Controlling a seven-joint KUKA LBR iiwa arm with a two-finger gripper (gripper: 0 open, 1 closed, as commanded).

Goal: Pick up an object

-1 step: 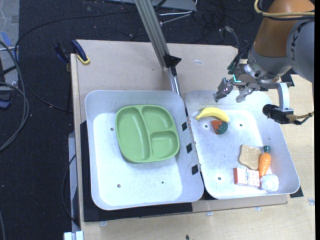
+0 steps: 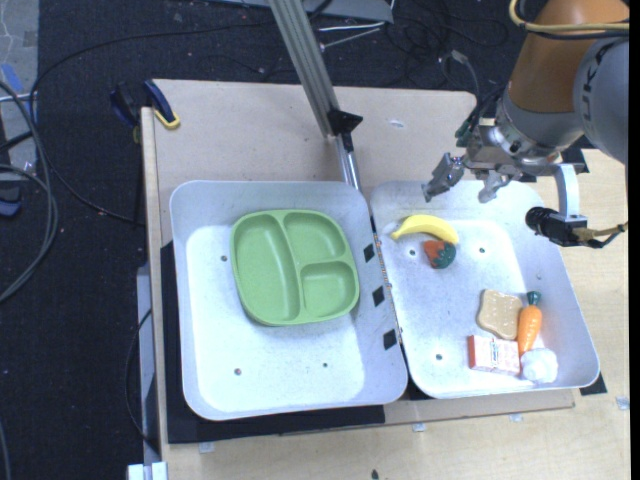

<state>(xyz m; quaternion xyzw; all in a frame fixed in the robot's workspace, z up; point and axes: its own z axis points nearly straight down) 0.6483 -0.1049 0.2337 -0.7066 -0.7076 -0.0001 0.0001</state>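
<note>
**My fingers hang over the back of the right bin**

I am the gripper [image 2: 468,181]. My two metal fingers are spread apart, and there is nothing between them. I hang over the far edge of the right bin [image 2: 555,268], near its back wall. Above me is my big grey arm with its smooth orange band [image 2: 565,33].

The right bin is white, shallow and a bit speckled. It holds all the small toys. A curved yellow banana [image 2: 424,229] lies close below me, but I do not touch it. Just beside the banana, touching it or almost, is a small round toy that is red and green [image 2: 439,254]. It may be a strawberry, but I cannot tell for sure.

Nearer the front of the bin lies a tan slice of toast [image 2: 498,313] with bumpy edges. A pointy orange carrot [image 2: 529,326] with a green top leans by it. In front of them is a flat red and white box [image 2: 493,354], and next to that a fluffy white ball [image 2: 540,365].

The left bin [image 2: 200,368] is white too. In it sits a smooth green plastic plate [image 2: 295,266] with rounded corners and three sunken parts.
</note>
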